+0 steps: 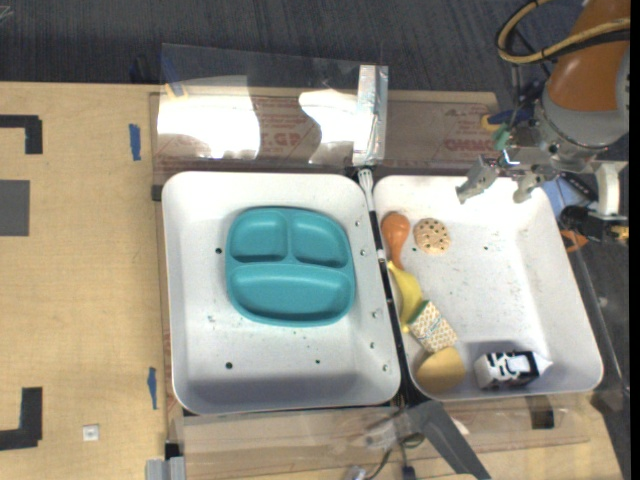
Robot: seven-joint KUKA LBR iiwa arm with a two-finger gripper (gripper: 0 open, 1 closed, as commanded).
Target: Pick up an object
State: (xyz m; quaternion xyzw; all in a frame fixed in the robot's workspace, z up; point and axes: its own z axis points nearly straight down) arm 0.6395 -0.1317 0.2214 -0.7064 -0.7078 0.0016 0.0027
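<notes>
Camera view: we see the hand (500, 181) hovering over the right bin's (560, 268) far edge, fingers spread, holding nothing. Objects line its left wall: orange piece (396, 232), speckled cookie (431, 235), banana (408, 290).

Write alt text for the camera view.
The arm's open claw hovers over the right bin's far edge, holding nothing. Small items, including a cookie, line that bin's left and near sides. The left bin holds a teal divided plate.
</notes>
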